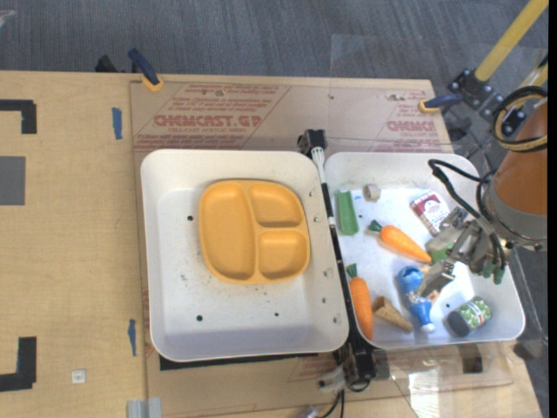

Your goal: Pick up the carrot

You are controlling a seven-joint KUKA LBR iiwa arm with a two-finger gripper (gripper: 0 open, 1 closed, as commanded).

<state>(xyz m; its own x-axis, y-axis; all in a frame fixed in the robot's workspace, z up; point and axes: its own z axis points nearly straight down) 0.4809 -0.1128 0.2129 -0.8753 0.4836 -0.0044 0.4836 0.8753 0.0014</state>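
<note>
Two carrots lie in the right bin point(509, 273). One carrot point(400, 241) lies slantwise in the bin's middle, green top toward the upper left. The other carrot point(360, 306) lies along the left wall, green top pointing away from me. My gripper point(442, 252) hangs over the bin just right of the middle carrot's thick end, its fingers open and nothing between them. The lower finger point(434, 279) stands over a blue bottle point(412, 291).
The right bin also holds a green block point(346, 212), a small grey piece point(372, 192), a red and white carton point(428, 211), a tan wedge point(392, 314) and a green can point(470, 315). A yellow divided plate point(254, 231) sits in the left bin point(174, 303).
</note>
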